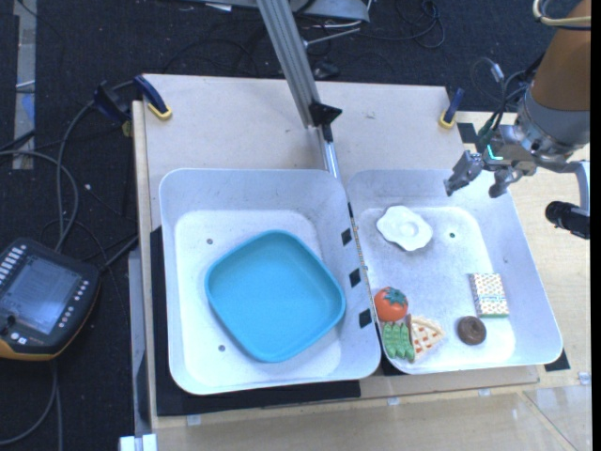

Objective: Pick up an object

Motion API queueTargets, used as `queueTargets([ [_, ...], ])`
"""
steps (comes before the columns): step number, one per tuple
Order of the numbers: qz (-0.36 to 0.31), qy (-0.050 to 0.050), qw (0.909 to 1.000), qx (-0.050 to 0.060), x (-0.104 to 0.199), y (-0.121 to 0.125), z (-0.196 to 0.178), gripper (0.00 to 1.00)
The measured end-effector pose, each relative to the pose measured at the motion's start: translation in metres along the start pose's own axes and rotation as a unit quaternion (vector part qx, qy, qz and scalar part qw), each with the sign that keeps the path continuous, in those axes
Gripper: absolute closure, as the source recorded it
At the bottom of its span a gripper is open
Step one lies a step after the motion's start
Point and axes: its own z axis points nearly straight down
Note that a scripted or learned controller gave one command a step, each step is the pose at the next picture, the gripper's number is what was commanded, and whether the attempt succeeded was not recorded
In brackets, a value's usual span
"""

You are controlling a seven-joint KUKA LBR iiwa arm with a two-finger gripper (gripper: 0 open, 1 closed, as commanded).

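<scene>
Claw [480, 179] spread open, empty, above right bin [526, 280].

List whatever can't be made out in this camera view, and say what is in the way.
- Arm: cut off by the camera view's top and right edges above the orange band.
- Brown round item: too small to identify.
- Patterned box: print too small to read.
- Green item under the toy tomato: too small to name.
- Handheld controller: screen too dim and small to read.

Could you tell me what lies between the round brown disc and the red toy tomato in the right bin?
In the camera view, a pizza-slice toy lies between brown disc and tomato.
</scene>
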Motion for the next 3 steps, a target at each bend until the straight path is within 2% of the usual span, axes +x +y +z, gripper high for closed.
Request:
queueTargets([
  [1,0.000,0.000,1.0000,0.000,0.000,0.000,0.000,0.00],
  [3,0.000,0.000,1.0000,0.002,-0.005,0.006,0.093,0.00],
])
